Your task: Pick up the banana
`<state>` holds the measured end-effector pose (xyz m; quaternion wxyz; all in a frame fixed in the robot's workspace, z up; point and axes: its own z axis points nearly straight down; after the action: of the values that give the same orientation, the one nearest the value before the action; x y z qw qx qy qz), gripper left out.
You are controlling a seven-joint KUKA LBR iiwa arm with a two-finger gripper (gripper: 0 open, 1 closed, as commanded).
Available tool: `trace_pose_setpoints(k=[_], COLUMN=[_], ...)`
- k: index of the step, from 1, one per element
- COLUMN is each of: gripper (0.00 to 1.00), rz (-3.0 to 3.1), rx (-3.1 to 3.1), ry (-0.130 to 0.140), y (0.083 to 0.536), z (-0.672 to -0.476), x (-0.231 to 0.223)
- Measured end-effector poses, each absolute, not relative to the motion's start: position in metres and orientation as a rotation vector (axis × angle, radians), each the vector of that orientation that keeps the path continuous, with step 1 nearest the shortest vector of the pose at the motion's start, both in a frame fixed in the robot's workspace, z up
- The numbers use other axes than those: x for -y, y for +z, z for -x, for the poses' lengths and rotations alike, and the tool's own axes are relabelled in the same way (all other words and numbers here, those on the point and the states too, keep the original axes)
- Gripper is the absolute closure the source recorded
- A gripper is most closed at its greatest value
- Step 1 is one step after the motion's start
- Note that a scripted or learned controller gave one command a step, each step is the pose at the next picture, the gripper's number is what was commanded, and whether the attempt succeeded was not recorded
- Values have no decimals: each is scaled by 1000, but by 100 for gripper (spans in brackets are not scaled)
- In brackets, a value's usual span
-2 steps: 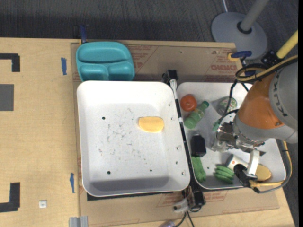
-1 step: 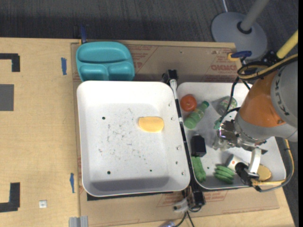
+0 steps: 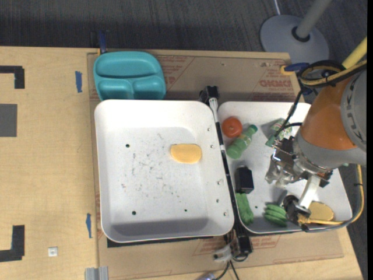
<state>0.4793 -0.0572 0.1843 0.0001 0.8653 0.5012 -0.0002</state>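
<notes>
Two shallow white bins sit side by side beneath a KUKA arm (image 3: 329, 118) that hangs over the right bin (image 3: 259, 194). The banana (image 3: 321, 213) lies there in the near right corner, close to the gripper (image 3: 285, 169) and partly covered by the robot's own hardware. Whether the jaws are spread or pressed together cannot be told from this angle.

The banana shows as a short, pale yellow curve with a darker brown end. It is probably a toy: light, fairly stiff, smooth-skinned and likely to slip. A pinch across its narrow middle, square to its length, looks the safest hold, though the bin wall close behind it leaves little room.

Sharing the right bin are a red ball (image 3: 232, 126), a green bottle (image 3: 240, 143), a black block (image 3: 243, 179) and a ridged green piece (image 3: 275, 213) near the banana. An orange-yellow oval (image 3: 186, 153) lies alone in the left bin (image 3: 111, 174), with a teal tray (image 3: 129, 74) behind it.
</notes>
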Motion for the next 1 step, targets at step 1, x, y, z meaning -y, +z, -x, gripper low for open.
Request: trace_pose_setpoints(k=[1], gripper=[100], rz=[-2716], rx=[-1575], ry=[0], y=[194], z=[-480], x=[57])
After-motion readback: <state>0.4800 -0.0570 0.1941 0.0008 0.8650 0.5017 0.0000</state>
